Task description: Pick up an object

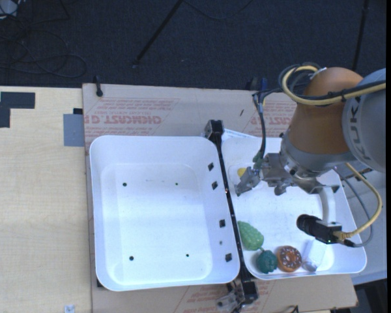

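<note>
I am looking down on two white bins side by side on the counter [39,194]. The left bin [104,175] is holding nothing I can make out. The right bin [352,259] is carrying the things I could pick: a light green lump [250,235] sitting against the divider, a darker teal ball [267,261] just below it, a brown ring like a doughnut [289,258] touching or just beside the ball, and a small yellow piece [242,172] near the far left corner, mostly hidden.

The arm [326,119] is reaching in from the right, and the tool [247,180] is hanging over the upper left of the right bin, near the yellow piece and well apart from the cluster at the near edge. I cannot tell whether it is apart or together; it is too small and dark against the wrist hardware. Nothing is showing between its tips.

I am judging the green lump as the best target: it looks soft, light and rubbery, so it should be giving a little under pressure rather than slipping. I would be closing across its narrower width, clear of the divider. The doughnut looks stiffer, and the ball may be rolling away.
</note>
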You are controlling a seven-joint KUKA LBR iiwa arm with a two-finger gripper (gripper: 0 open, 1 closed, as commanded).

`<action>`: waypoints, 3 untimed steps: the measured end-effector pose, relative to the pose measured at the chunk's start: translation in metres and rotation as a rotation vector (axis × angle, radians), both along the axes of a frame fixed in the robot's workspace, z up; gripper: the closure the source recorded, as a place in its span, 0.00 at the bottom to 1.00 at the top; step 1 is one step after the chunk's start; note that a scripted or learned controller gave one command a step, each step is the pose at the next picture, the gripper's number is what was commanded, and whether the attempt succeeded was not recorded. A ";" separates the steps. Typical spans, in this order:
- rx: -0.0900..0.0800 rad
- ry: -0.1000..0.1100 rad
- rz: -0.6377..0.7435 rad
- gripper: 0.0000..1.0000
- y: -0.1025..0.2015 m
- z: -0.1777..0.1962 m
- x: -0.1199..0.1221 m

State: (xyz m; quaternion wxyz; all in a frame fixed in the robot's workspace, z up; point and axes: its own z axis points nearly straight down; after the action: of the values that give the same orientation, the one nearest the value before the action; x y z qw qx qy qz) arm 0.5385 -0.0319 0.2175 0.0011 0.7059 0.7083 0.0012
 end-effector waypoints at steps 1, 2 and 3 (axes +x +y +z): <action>-0.002 -0.009 0.000 0.00 0.006 0.109 0.074; 0.001 0.001 0.002 0.00 0.056 0.162 0.052; 0.001 0.005 0.000 0.00 0.078 0.207 -0.006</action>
State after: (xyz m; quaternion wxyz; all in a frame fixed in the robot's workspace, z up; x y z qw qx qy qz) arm 0.5330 0.0459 0.4242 -0.0009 0.7058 0.7084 -0.0003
